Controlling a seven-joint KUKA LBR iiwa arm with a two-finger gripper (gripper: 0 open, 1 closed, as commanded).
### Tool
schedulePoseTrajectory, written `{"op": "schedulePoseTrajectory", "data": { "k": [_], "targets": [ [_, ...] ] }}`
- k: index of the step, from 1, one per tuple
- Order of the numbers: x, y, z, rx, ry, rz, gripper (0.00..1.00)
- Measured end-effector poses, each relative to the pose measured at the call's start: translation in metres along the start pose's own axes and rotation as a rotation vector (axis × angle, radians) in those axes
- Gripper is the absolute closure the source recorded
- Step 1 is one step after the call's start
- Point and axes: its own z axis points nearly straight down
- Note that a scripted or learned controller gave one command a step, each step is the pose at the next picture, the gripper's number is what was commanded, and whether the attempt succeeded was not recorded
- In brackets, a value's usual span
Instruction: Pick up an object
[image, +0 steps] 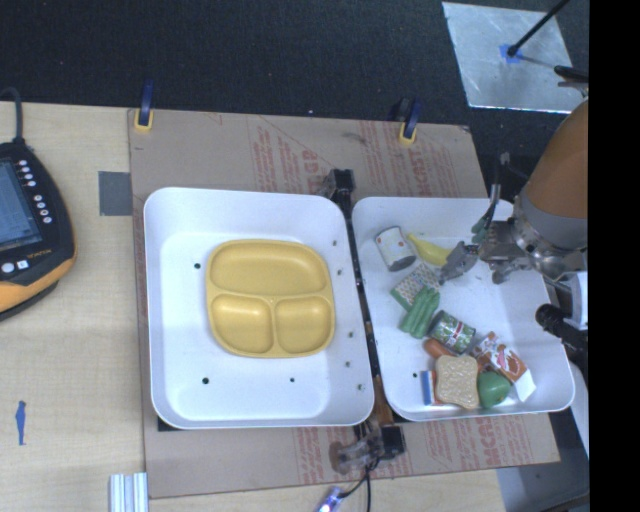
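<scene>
Camera view shows the jaws (462, 262) low over the right bin (530, 405), beside the banana (428, 247); spread or pressed together, I cannot tell. One green cucumber (419, 311) lies mid-bin: probably light, stiff plastic, rather slick, best pinched across its middle. Also one can (393, 248), one bottle (455, 331), one toast (457, 380). Left bin (180, 400) holds one yellow tray (270, 297).

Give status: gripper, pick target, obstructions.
Gripper low over right bin, nothing visibly between its fingers. Nearest items: yellow piece, grey can, green piece. Items crowded; divided yellow plate alone in left bin.
</scene>
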Motion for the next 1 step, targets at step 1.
{"op": "schedulePoseTrajectory", "data": {
  "k": [1],
  "targets": [
    [0.0186,-0.0179,0.0832,0.0,0.001,0.001,0.0]
  ]
}}
